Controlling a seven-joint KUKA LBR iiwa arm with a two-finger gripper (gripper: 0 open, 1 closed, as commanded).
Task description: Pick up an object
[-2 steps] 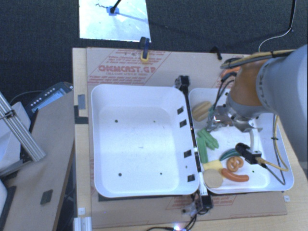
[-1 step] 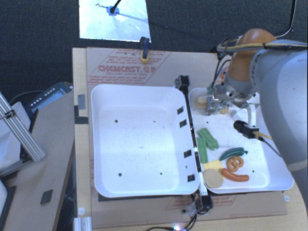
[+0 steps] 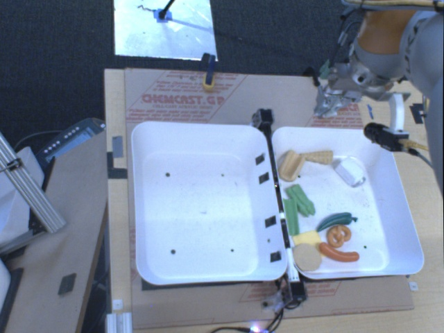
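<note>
- Bins: two shallow white ones sat side by side on the counter (image 3: 118,207), the left bin (image 3: 201,200) bare inside, the right bin (image 3: 395,214) holding all the toy food.
- Counted in the right bin: one tan bread-like piece (image 3: 290,164) near the back left corner, one pale wafer or cone piece (image 3: 320,157) just beside it, and one clear-and-white plastic item (image 3: 349,171) to their right.
- Two green vegetable pieces lay mid-bin by the divider: a lumpy one (image 3: 302,200) and a slim one (image 3: 291,216) beside it.
- One dark green pepper-like piece (image 3: 336,220) lay nearer the front, with one pretzel (image 3: 338,236) touching it below.
- One orange-red sausage (image 3: 338,255) lay at the front, one yellow piece (image 3: 307,238) and one round tan disc (image 3: 306,257) sat in the front left corner.
- Arm pose: the grey arm with its orange band (image 3: 388,26) reached in from the upper right, wrist bent downward, with the end effector (image 3: 331,106) hanging above the cardboard sheet (image 3: 180,99) just behind the right bin's back rim, apart from every item.
- Whether its fingers were spread or pressed together could not be told; nothing showed between them.
</note>
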